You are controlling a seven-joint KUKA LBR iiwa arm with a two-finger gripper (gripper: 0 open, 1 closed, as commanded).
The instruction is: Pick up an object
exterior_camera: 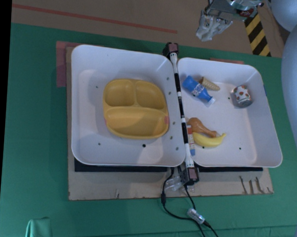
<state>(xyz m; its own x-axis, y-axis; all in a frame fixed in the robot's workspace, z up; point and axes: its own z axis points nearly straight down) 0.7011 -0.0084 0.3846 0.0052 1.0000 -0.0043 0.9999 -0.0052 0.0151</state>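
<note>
I see my gripper [212, 28] up beyond the bins, fingers spread and holding nothing. The right bin [260, 142] holds a blue bottle [197, 89] touching a cone [210, 83], a small cup [241, 95] apart, and a banana [209, 140] against a drumstick [201, 126]. The left bin [87, 137] holds a yellow divided plate [134, 108].

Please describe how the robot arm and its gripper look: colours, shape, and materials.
The arm is a thick, rounded body with a smooth pale grey shell. The gripper is a small silvery metal assembly with light-coloured fingers, and a red patch sits on its body.
</note>
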